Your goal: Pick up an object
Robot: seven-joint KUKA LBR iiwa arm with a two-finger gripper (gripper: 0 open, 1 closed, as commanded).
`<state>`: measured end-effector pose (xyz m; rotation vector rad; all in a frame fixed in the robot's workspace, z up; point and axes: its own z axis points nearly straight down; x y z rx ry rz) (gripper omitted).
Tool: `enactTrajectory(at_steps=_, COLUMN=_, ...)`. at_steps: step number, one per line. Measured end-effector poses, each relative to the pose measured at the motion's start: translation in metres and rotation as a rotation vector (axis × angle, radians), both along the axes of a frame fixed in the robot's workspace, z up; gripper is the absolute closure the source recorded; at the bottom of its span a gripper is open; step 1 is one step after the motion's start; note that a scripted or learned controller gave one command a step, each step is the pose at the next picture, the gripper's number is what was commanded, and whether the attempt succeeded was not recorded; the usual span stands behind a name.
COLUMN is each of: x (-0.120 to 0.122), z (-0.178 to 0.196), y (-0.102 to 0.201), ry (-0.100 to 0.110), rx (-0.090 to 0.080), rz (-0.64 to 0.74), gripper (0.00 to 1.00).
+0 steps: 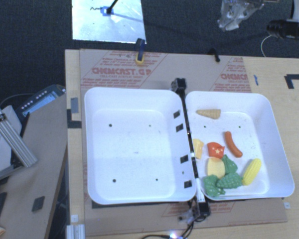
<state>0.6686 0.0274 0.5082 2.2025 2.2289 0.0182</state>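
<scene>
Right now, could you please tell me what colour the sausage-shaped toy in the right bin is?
The sausage-shaped toy is orange-red, seen clearly in the camera view.

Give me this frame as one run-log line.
phase: pre-grasp | gripper: raised beyond the bins, nothing held | right bin: sausage, corn, other toy food | left bin: no items

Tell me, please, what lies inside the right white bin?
Inside the right white plastic bin lie toy foods: a tan wedge, an orange sausage, a yellow corn cob, and green pieces partly covering a yellow piece.
</scene>
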Motion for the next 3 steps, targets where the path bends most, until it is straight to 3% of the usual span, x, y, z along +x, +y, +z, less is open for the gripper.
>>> enactTrajectory(at_steps=1, x=-0.004, z=-0.118, y=0.011, ry=0.023, rx=-0.003, rz=-0.006, gripper=1.0)
enactTrajectory(at_steps=2, x=-0.022, z=0.006, y=0.109, ry=-0.002, rx=0.004, rz=0.003, gripper=1.0)
enactTrajectory(at_steps=3, x=0.001, z=-0.032, y=0.079, ry=0.013, rx=-0.003, rz=-0.012, gripper=1.0)
